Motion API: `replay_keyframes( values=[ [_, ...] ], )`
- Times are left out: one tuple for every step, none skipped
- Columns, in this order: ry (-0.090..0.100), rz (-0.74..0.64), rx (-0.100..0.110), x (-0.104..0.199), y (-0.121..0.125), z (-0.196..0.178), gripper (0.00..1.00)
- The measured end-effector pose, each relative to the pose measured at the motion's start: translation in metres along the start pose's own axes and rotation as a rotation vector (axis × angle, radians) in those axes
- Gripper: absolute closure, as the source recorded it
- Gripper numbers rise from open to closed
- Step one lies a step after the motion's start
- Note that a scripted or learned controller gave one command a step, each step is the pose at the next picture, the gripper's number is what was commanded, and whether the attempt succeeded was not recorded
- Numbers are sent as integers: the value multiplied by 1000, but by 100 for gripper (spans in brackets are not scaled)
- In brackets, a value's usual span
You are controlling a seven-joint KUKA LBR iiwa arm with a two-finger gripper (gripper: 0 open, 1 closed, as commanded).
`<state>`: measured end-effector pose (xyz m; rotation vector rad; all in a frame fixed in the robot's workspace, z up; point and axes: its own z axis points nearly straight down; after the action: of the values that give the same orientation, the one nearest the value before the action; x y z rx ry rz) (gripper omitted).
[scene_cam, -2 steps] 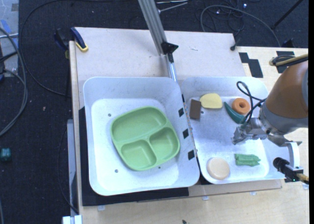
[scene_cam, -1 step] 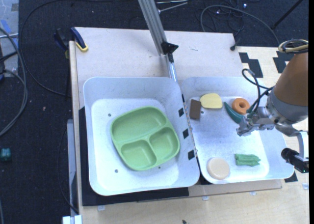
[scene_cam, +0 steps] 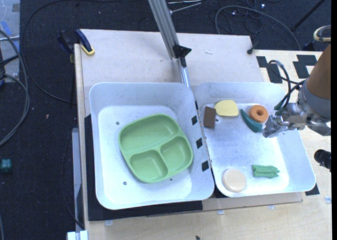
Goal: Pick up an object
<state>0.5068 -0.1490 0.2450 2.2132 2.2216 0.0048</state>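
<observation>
The gripper (scene_cam: pixel 272 128) hovers at the right of the frame, beside the orange ring (scene_cam: pixel 258 113). Whether its fingers are spread, I cannot tell. A green divided tray (scene_cam: pixel 155 148) lies in the left bin (scene_cam: pixel 105 102).

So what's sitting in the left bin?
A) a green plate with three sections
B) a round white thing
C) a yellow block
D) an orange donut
A: the green divided plate lies in the left bin, while the orange donut, the yellow block and the round white thing are all in the right bin.
</observation>
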Motion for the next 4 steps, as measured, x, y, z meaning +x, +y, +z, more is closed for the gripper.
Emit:
replay_keyframes(
  values=[
    [0, 1, 0, 0, 2, -53, 100],
    [3, -3, 7, 54, 10, -34, 100],
    [2, -4, 5, 102, 34, -28, 100],
    [3, -4, 4, 154, 53, -25, 100]
  ],
)
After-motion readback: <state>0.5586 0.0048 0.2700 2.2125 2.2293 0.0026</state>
